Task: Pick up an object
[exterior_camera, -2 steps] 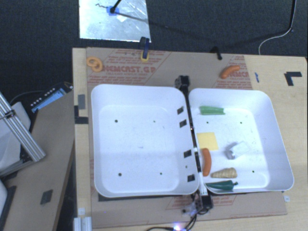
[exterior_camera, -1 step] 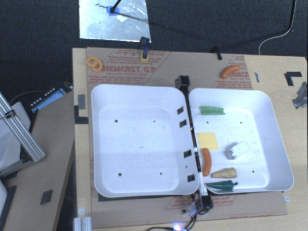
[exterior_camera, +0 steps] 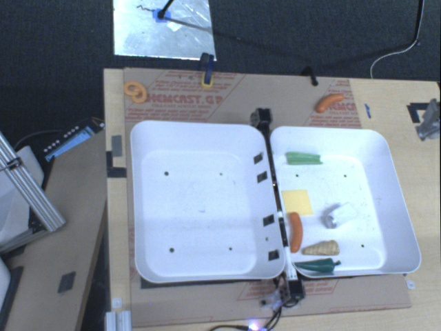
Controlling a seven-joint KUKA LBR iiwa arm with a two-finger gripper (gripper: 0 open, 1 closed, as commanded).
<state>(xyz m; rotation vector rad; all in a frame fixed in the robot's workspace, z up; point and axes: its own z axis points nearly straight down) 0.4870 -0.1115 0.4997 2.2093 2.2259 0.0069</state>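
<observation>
Camera view: gripper (exterior_camera: 428,121) at far right edge, well apart from right bin (exterior_camera: 386,150); finger state impossible to tell. Best target: yellow square (exterior_camera: 297,202), lying apart from neighbours; descent should stay centred.

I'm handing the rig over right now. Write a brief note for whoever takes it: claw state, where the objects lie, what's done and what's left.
Claw: a grey part of the arm sits at the right edge, outside the bins; open or shut cannot be told.
Right bin holds: green pepper, yellow square, clear bulb-like piece, orange carrot by the divider, tan piece, dark green item.
Left bin: no objects.
On the board: orange sausage, pretzel ring.
Done: nothing lifted. Left: pick one.
</observation>
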